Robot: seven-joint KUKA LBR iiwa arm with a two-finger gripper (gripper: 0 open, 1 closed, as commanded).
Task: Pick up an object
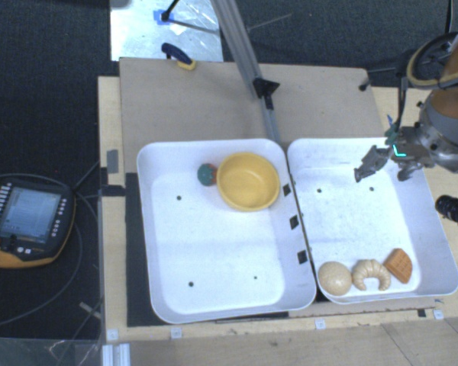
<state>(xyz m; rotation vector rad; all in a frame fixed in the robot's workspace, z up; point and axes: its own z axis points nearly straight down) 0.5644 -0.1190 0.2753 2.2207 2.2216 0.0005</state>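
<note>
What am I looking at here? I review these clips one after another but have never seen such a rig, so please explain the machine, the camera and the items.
A single camera above the bench looks down at a slant. The machine is a robot arm, grey with an orange band, reaching in from the right. Its gripper hangs over the upper part of the right bin, with nothing between its jaws, which stand apart. The left bin holds a yellow bowl with a small green ball beside it. Along the right bin's near edge lie three food-like toys: a round bun, a croissant and a brown waffle-like piece. The device on the floor at the left is a control pendant.
</note>
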